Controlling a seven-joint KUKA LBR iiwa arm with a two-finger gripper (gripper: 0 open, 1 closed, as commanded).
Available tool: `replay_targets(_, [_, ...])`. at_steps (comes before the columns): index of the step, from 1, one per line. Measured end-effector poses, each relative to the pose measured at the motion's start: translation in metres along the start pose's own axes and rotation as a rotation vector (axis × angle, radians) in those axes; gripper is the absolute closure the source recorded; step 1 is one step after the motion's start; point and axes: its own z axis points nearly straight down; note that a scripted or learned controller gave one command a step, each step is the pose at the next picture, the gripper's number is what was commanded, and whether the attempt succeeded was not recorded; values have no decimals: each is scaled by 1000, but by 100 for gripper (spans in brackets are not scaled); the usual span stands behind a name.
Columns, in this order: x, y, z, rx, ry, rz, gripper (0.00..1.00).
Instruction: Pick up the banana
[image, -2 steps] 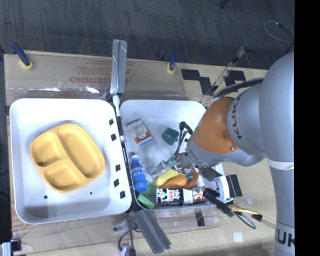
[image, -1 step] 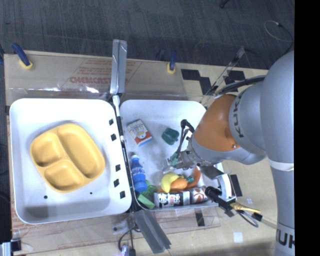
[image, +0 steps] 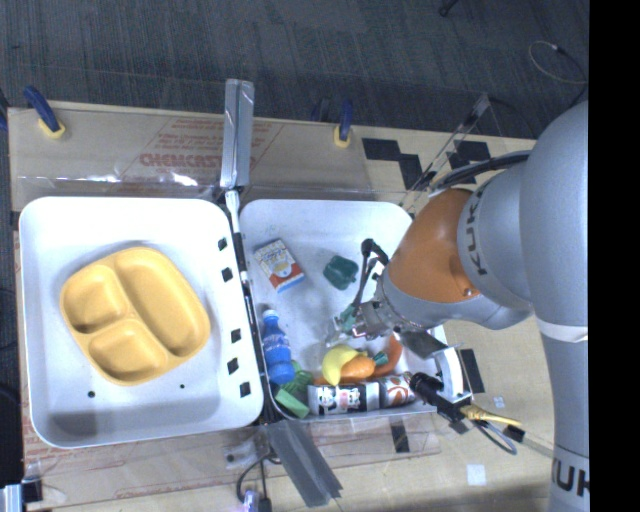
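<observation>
Two bins sit side by side on the bench. The left bin (image: 40, 300) holds a three-compartment tray (image: 135, 313) near its middle. In the right bin (image: 310, 215), a small carton (image: 278, 265) lies toward the back left, a small block (image: 341, 269) to its right. A bottle (image: 277, 348) lies along the left wall. At the front, the banana (image: 338, 358) rests behind a lying can (image: 350, 397), the gripper (image: 362, 322) just above it

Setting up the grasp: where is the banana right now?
The banana lies in the right bin, near its front edge, beside an orange toy, under the gripper.
</observation>
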Motion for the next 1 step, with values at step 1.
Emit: replay_targets(1, [48,-17,10,1,2,-232,0])
